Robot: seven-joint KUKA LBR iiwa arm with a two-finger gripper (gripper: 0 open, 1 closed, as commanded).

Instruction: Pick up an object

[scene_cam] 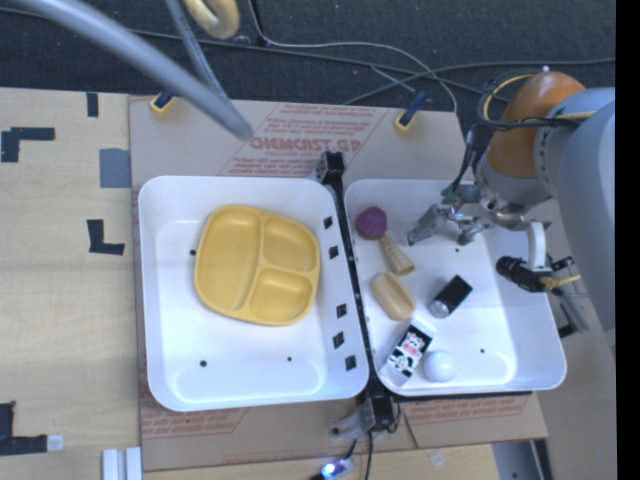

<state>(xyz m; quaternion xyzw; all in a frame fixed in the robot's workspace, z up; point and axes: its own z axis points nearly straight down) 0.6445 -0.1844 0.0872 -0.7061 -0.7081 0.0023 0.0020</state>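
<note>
In the right bin (520, 363) lie a purple ball (371, 221), a tan cone-shaped piece (397, 258), a tan bread roll (393, 295), a small black block (451, 295), a black-and-white cow-patterned carton (409, 355) and a white ball (438, 366). My gripper (428, 228) hangs over the upper middle of this bin, pointing left. It is to the right of the purple ball and the cone, and above the black block. It is open, with nothing between its fingers.
The left bin (160, 268) holds a yellow divided plate (256, 264). A black divider (346, 268) runs between the two bins. A grey pole (130, 43) crosses the upper left, and cables trail behind the bins.
</note>
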